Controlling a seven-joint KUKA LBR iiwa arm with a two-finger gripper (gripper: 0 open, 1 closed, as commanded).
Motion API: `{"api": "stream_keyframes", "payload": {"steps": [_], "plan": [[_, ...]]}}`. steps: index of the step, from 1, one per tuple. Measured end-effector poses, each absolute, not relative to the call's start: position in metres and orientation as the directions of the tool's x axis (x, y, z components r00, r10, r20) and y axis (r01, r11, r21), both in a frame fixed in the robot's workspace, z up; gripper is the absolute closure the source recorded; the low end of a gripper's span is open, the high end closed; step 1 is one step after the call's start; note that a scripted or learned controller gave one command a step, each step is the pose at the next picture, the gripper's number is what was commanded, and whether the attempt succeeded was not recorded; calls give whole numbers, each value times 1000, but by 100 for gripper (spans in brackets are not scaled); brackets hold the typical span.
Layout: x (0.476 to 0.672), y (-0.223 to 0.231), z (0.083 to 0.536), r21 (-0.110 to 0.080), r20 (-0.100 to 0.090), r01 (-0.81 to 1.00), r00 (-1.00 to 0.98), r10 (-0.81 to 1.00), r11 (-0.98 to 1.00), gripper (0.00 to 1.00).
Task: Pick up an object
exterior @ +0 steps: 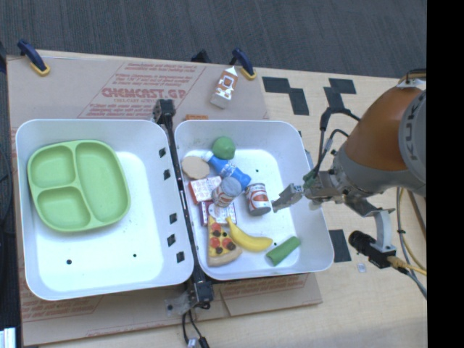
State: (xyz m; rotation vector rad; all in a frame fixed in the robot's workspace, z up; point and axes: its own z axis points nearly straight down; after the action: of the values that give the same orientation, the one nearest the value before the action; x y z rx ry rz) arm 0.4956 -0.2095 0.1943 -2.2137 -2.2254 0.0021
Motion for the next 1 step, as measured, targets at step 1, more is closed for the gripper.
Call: {"api": "stream_keyframes", "payload": {"steps": [1], "plan": [[535, -197, 92, -1, 0, 1000, -8, 1000, 8, 0]]}}
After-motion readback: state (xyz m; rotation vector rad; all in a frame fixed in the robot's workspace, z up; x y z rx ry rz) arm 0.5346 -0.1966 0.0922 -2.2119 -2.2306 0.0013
